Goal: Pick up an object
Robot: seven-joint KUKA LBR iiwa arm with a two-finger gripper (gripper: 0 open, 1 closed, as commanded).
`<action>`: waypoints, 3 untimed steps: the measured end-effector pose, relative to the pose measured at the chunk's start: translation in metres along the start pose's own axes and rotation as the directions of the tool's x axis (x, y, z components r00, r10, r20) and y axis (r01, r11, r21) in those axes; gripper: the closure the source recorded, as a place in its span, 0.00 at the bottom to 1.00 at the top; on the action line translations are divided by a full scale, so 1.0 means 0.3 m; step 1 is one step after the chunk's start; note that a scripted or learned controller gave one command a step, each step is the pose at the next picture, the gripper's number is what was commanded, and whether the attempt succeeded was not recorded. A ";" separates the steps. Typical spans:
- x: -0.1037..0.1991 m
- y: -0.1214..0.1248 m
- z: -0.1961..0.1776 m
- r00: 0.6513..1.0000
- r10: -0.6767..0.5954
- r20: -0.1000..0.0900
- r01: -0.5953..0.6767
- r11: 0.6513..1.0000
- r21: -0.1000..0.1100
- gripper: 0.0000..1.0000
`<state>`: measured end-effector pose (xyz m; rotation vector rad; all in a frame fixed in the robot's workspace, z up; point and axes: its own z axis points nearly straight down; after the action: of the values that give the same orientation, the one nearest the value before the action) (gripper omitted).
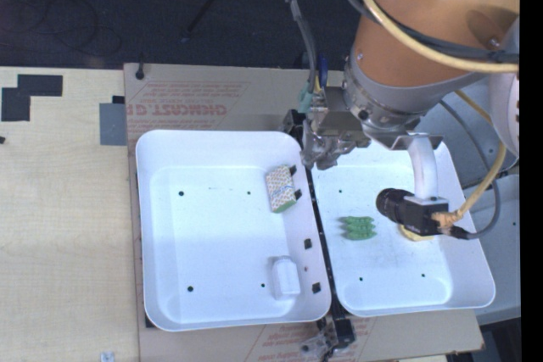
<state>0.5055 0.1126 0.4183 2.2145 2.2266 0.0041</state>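
The gripper (327, 150) hangs over the wall between the two bins, and I cannot tell how it is set. A small green toy (357, 228) lies in the right bin (424, 288). The left bin (212, 301) holds a patterned sponge (281, 187) and a white block (285, 276).

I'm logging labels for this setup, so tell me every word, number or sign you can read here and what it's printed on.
Red print on the cardboard sheet under the bins: seen upside down, too blurred to read for sure.
More red print on the cardboard's front edge: too small to read.
Patterned packet in the left bin: no legible text.
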 end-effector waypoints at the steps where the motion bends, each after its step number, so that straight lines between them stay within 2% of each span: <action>1: 0.023 -0.080 0.292 1.000 0.007 0.004 -0.007 1.000 0.016 1.00; 2: -0.343 -0.103 0.274 1.000 0.017 0.005 -0.017 1.000 0.007 1.00; 3: -0.324 -0.102 0.244 1.000 0.007 0.002 -0.007 1.000 0.010 1.00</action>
<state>0.4757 0.0153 0.3449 2.2271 2.2229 -0.0094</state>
